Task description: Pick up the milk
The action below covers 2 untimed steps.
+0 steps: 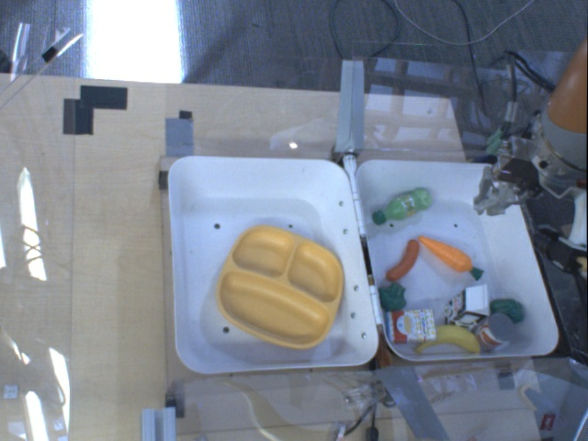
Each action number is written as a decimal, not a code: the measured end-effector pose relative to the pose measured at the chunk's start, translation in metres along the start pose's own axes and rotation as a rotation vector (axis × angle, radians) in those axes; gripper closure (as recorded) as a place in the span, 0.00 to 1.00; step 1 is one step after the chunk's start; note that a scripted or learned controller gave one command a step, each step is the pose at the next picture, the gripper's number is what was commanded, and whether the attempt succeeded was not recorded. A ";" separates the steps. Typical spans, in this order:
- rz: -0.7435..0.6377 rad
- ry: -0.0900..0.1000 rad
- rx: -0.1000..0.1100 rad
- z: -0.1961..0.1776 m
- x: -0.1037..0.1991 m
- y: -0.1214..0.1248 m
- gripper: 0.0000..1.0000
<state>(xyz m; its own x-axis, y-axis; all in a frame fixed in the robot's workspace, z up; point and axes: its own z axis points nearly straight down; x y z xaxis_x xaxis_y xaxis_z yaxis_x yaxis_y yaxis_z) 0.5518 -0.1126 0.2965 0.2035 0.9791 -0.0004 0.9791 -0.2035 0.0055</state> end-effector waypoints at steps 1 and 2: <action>0.066 0.001 -0.001 -0.105 0.119 0.017 1.00; 0.051 0.002 0.001 -0.139 0.209 0.046 1.00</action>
<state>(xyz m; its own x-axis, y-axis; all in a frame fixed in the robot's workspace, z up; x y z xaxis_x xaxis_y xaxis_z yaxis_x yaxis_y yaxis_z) 0.6387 0.0831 0.4353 0.2528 0.9675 0.0016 0.9675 -0.2528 0.0047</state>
